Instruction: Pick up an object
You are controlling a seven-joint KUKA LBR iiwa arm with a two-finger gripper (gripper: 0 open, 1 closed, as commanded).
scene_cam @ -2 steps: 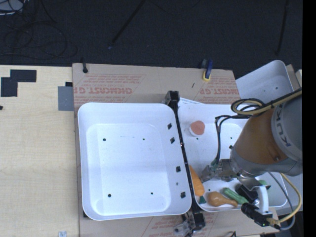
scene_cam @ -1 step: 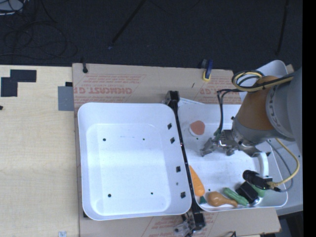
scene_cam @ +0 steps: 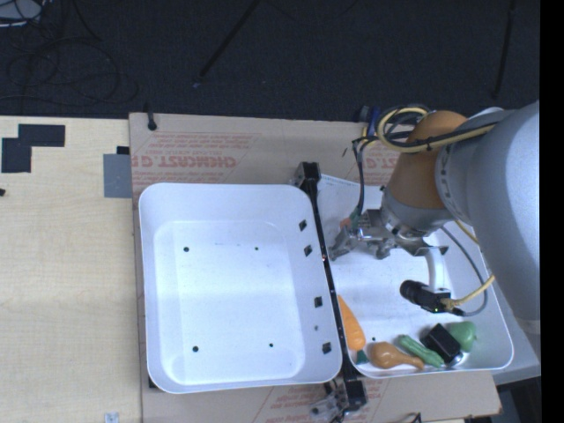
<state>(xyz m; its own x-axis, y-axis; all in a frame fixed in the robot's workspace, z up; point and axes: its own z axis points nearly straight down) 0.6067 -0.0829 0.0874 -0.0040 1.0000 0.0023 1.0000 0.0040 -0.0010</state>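
Grey and big, the arm [scene_cam: 493, 192] reaches in from the right and hangs over the right bin [scene_cam: 498, 359]. Next to it sits the left bin [scene_cam: 150, 227], white and wide. The two bins touch along a black clip strip in the middle.

The gripper [scene_cam: 366, 234] points down near the top left part of the right bin. I cannot tell how it is set or if it has hold of anything; nothing shows in it.

The things to pick lie at the bottom of the right bin, well apart from the gripper. There is an orange carrot [scene_cam: 352, 324] by the middle wall, a tan toy [scene_cam: 391, 354], a green toy [scene_cam: 441, 340] and a small black block [scene_cam: 441, 342] lying on it.

What could go wrong? The toys are bunched in a corner, so the gripper may bump the wall or push them away. The carrot is thin and could slip out. The black block may slide off the green toy.
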